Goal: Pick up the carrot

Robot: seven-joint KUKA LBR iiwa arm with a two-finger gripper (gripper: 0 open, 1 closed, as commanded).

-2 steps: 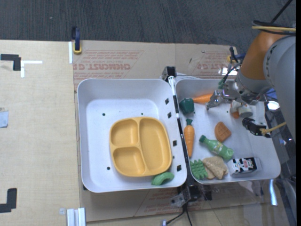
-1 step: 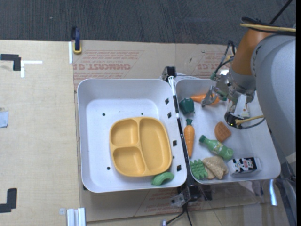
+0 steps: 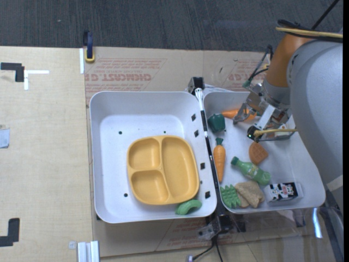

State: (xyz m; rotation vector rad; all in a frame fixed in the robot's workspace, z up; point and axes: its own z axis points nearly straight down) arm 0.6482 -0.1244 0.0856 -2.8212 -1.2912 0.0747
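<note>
The carrot (image 3: 219, 160) is orange with a green top and lies lengthwise against the left wall of the right bin (image 3: 305, 162). My gripper (image 3: 247, 124) hangs over the upper middle of that bin, up and to the right of the carrot and apart from it. Its fingers stand open with nothing between them. One fingertip is beside a small orange piece (image 3: 230, 113).
Sharing the right bin are a teal toy (image 3: 216, 123), a brown cookie (image 3: 258, 153), a green bottle (image 3: 251, 171), bread (image 3: 250, 192), a green leafy piece (image 3: 229, 196) and a small carton (image 3: 283, 191). The left bin (image 3: 109, 146) holds a yellow divided plate (image 3: 136, 152) and a green piece (image 3: 188, 207).
</note>
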